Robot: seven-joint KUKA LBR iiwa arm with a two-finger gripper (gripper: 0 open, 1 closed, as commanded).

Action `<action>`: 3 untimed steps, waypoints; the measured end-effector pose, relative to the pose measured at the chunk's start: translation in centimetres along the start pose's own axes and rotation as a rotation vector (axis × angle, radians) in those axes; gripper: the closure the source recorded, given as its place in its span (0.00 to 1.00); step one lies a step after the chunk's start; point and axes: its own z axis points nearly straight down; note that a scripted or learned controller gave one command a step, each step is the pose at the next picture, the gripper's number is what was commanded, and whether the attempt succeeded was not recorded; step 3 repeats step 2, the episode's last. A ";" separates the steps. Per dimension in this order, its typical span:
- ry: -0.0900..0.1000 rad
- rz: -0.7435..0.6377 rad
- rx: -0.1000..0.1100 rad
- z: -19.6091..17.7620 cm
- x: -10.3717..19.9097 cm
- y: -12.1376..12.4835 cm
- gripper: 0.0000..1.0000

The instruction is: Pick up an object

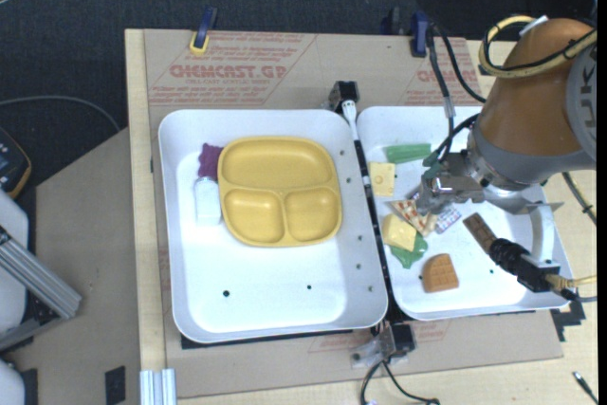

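The right bin [474, 299] holds several small toy foods. A green flat piece [408, 153] lies near the back, with a pale yellow cheese block [382, 177] at the left wall. In front of those are a yellow wedge [398, 230] on a green piece [409, 255], a brown round piece [439, 273] and a dark brown bar [477, 229]. My gripper [434, 193] hangs low over the middle of this bin, just above a small red-and-white patterned item [418, 214]. The wrist hides what lies directly beneath it.
The left bin [275, 299] carries a yellow divided plate [280, 190], with a purple item [208, 160] and a white item [206, 200] at its left. A black divider rail [365, 204] runs between the bins. The arm's orange band [536, 81] looms over the right bin's back right.
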 end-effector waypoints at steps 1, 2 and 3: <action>0.001 0.000 0.003 0.5 0.6 -0.2 1.00; 0.000 -0.001 -0.002 -1.5 0.9 -0.1 1.00; 0.000 -0.001 -0.002 -1.5 0.9 -0.1 1.00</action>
